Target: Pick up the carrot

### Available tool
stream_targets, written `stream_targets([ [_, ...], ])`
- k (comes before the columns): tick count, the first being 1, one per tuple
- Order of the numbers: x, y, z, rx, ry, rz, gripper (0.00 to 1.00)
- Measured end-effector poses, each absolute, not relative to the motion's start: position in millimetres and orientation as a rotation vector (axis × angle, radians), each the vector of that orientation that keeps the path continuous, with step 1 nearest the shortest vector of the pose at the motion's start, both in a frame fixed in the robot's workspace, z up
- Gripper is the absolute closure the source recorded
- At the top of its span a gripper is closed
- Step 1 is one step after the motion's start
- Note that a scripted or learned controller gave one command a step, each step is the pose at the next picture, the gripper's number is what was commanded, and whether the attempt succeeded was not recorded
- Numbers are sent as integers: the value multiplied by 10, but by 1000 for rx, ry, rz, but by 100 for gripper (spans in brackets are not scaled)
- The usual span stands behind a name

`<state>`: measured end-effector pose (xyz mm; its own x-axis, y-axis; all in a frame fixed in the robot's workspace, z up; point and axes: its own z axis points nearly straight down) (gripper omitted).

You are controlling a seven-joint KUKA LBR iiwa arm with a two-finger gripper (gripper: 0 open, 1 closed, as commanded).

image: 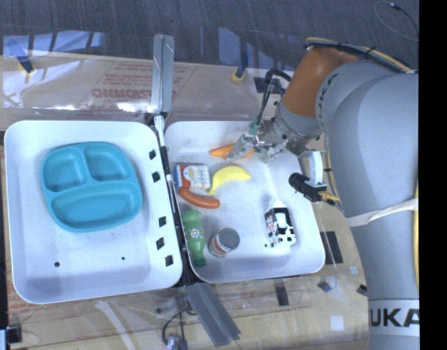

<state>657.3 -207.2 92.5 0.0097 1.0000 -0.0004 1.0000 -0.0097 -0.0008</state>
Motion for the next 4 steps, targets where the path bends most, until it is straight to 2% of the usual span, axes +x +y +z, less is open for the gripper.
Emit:
stream_targets([
  [1, 6568, -2057, 1019, -2223, -2214, 7, 100],
  [2, 6569, -2054, 1019, -2222, -2215, 7, 0],
  [3, 6562, -1330, 911, -2042, -2383, 4, 0],
  [4, 6556, -1330, 1006, -2037, -2383, 8, 100],
])
